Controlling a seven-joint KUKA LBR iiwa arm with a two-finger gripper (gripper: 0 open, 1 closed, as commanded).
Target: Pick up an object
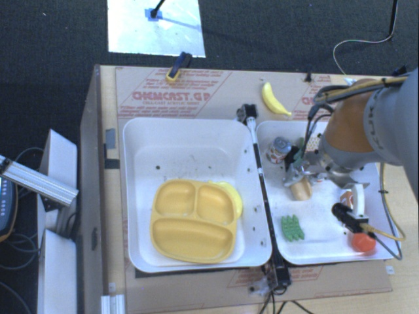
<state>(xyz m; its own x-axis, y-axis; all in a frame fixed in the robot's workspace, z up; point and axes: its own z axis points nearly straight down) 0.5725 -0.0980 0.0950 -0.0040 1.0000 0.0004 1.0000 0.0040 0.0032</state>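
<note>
Where the gripper (298,175) hangs, a tan block (301,190) sits just below.

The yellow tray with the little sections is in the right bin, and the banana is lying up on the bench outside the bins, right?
Not quite. The camera view shows the yellow tray in the left bin, not the right one. The banana does lie on the bench, outside the bins.
</note>
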